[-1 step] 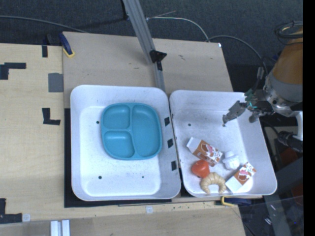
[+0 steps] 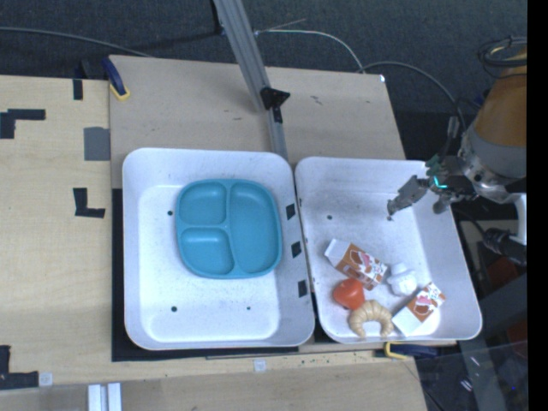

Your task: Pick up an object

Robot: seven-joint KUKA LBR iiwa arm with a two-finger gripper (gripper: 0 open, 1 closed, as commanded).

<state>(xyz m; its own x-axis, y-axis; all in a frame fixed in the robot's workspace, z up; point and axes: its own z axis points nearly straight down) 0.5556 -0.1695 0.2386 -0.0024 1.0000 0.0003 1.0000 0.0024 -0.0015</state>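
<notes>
The tan bench (image 2: 214, 110) edge lies nearest, bearing two white bins (image 2: 137, 255) over dark carpet (image 2: 103, 7); my gripper (image 2: 404, 200) hangs far right, grip state I cannot tell

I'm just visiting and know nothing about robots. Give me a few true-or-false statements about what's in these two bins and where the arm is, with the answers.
1. The blue divided plastic plate lies in the left white bin. True.
2. The golden croissant-shaped toy sits on the plate. False: it lies in the right white bin, near its front edge.
3. The round red toy lies right next to the croissant. True.
4. The gripper holds the orange-and-white carton. False: the gripper hangs over the bin's bare back part, apart from the carton.
5. All the small items are in the right bin. True.
</notes>
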